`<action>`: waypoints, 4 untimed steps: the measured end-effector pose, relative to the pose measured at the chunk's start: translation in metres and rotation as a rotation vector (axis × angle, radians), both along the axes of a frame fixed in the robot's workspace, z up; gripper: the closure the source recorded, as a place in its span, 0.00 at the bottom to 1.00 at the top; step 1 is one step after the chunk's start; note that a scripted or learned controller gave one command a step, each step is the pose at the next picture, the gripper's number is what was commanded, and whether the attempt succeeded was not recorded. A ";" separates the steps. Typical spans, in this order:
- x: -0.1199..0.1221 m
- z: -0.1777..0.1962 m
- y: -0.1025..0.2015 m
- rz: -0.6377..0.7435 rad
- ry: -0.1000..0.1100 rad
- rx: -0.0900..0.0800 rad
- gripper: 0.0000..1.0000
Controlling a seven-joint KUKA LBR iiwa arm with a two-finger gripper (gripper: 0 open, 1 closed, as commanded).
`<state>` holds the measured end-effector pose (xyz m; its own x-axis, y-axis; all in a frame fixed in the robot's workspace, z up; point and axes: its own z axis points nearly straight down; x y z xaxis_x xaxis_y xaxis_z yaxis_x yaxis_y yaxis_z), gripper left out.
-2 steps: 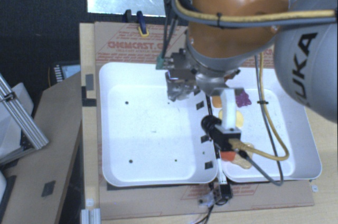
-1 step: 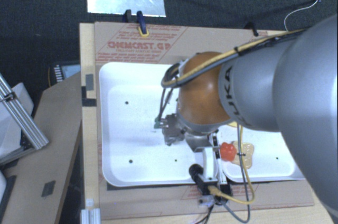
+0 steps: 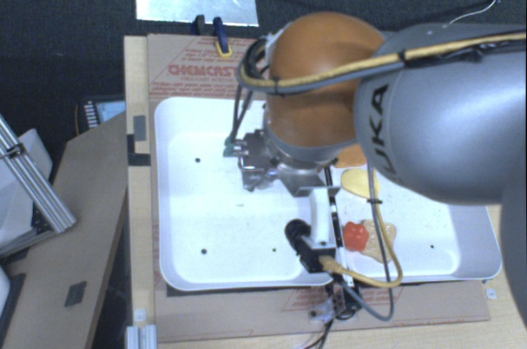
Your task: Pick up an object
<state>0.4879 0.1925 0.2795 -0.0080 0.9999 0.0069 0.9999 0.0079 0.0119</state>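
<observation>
A grey KUKA arm (image 3: 428, 117) with an orange band reaches in from the right, over two shallow white bins set side by side. Its claw (image 3: 249, 165) hangs above the left bin (image 3: 198, 207), toward that bin's back right part. From this angle one cannot tell whether the claw is open or closed, and nothing is visibly held in it.

The things to pick lie in the right bin (image 3: 449, 253), partly hidden by the arm. A small red object (image 3: 356, 235), rounded and glossy, sits near the front of that bin. It touches a cream piece (image 3: 383, 234) at its 3 o'clock. A pale yellow piece (image 3: 362, 181) lies farther back, at about 12 o'clock from the red object.

From the claw, the red object is at about 4 o'clock and well apart, across the wall between the bins. The pale yellow piece is at about 3 o'clock.

The red object looks light and smooth, so probably slippery. Gripping it across its widest middle seems safest.
</observation>
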 end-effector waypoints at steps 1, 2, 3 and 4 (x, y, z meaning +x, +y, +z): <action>0.033 -0.169 -0.068 -0.015 0.025 -0.014 1.00; 0.051 -0.069 -0.039 -0.003 0.002 -0.003 1.00; 0.012 -0.019 -0.101 -0.012 0.008 -0.007 1.00; 0.000 0.107 -0.149 -0.011 -0.006 -0.006 1.00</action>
<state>0.4881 0.0430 0.3863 0.0033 1.0000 0.0013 0.9998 -0.0033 0.0177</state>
